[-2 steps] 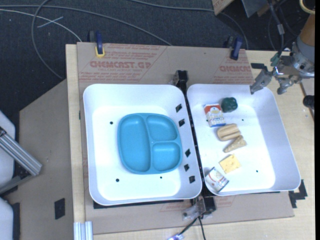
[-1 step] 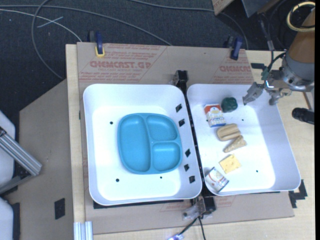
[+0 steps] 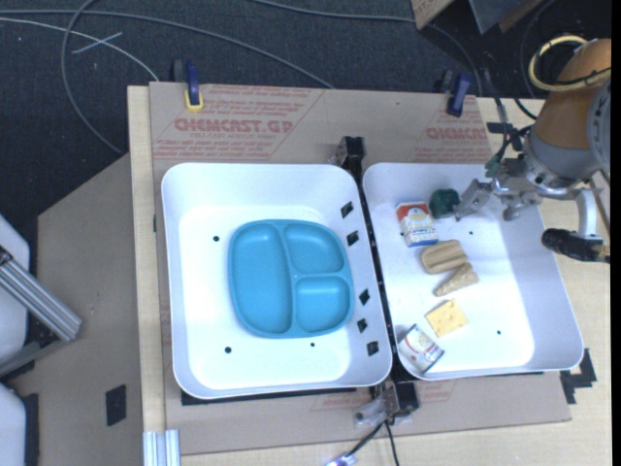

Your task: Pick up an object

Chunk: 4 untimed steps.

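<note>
On the table [image 3: 243,115], the end effector [image 3: 477,199] hovers in the right bin [image 3: 543,338] beside a green object [image 3: 444,201], its state impossible to tell.

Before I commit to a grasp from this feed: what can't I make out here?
- Two-finger gripper, camera view: too small and cluttered to tell its state.
- Small dark green round object: beside the gripper; contact unclear, identity too small.
- White-and-red small carton: label unreadable.
- Crumpled white wrapper at the right white bin's rim: contents unclear.
- Grey arm: cut off by the right edge.
</note>
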Tool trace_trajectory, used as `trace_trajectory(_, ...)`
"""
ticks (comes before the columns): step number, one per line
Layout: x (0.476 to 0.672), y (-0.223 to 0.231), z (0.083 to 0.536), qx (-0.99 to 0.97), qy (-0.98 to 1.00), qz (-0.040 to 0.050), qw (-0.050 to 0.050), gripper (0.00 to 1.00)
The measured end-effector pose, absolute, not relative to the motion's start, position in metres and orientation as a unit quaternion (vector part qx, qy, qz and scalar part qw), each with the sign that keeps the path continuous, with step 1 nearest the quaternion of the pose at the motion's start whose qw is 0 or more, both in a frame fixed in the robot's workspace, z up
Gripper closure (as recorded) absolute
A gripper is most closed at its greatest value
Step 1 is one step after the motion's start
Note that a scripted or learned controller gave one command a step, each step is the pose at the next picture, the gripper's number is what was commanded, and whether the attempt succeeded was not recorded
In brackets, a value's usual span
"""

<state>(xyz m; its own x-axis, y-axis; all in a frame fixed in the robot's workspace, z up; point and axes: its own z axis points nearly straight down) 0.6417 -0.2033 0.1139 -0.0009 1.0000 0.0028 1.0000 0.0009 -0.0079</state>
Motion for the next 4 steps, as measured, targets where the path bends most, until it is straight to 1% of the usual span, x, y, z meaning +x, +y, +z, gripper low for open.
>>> trace_trajectory(1,0.641,-0.203,0.084,-0.707,-0.707,0.0012,0.002,0.00)
trace_trajectory(2,0.643,-0.203,0.098,-0.706,-0.708,-0.0003,0.000,1.00)
trace_trajectory(3,0.652,-0.211,0.150,-0.706,-0.708,-0.0017,-0.004,1.00)
trace_trajectory(4,0.654,-0.212,0.217,-0.707,-0.708,-0.0022,-0.004,1.00)
